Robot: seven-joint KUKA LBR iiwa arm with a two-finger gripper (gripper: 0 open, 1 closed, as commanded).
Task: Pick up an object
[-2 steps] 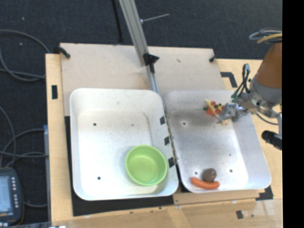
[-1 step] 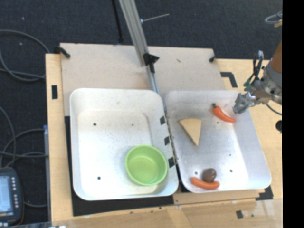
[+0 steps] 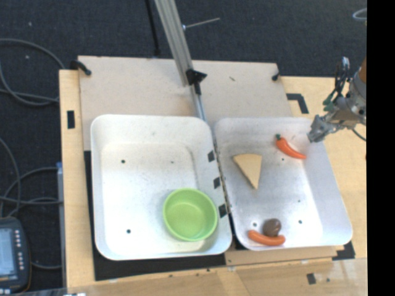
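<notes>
You have the gripper (image 3: 319, 130) at the far right of the camera view, hovering over the upper right corner of the right bin (image 3: 321, 190). From this angle you cannot tell how its claw stands; nothing shows between its tips, so you cannot count anything as held.

Look at what lies in the right bin. An orange carrot (image 3: 289, 147) with a green stub rests near that same upper right corner, just beside the gripper and a little to its left — apart from it, as far as you can see. A tan wedge (image 3: 249, 168), shaped like a slice of cheese, lies flat near the bin's middle, towards the left wall. Down at the lower edge you find a small brown round piece (image 3: 272, 227) sitting right against an orange sausage-shaped piece (image 3: 266, 238), which lies along the front rim.

In the left bin (image 3: 123, 165) you have a green bowl (image 3: 190, 214), upright, in the lower right corner close to the wall shared by the two bins.

A slanted metal rail (image 3: 176, 36) runs down from the top of the view to the gap between the bins.
</notes>
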